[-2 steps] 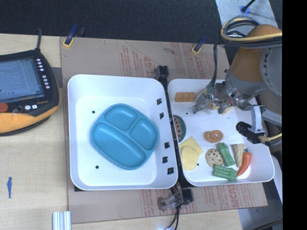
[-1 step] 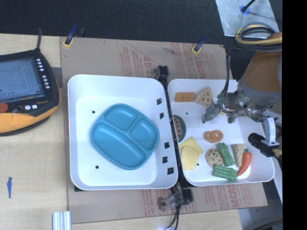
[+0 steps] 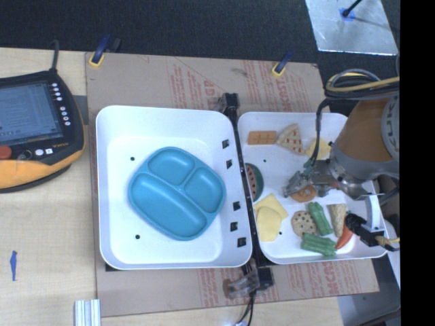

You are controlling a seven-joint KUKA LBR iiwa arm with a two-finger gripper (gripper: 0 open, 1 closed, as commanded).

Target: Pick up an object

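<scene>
Under the gripper [image 3: 304, 182], low in the right bin [image 3: 272, 122], lies a brownish round food piece [image 3: 304, 193], touching at 6 o'clock; whether it is gripped I cannot tell; green pieces [image 3: 318, 231] lie beyond at 5 o'clock.

A wooden bench [image 3: 47, 236] under brown cardboard [image 3: 204, 80], dark floor [image 3: 170, 12] beyond.

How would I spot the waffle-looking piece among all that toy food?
Start at the right white bin, the one crowded with toy food. Along its far edge, beside an orange-brown bar, lies the waffle wedge: a tan triangle, the only piece with a red grid.
</scene>
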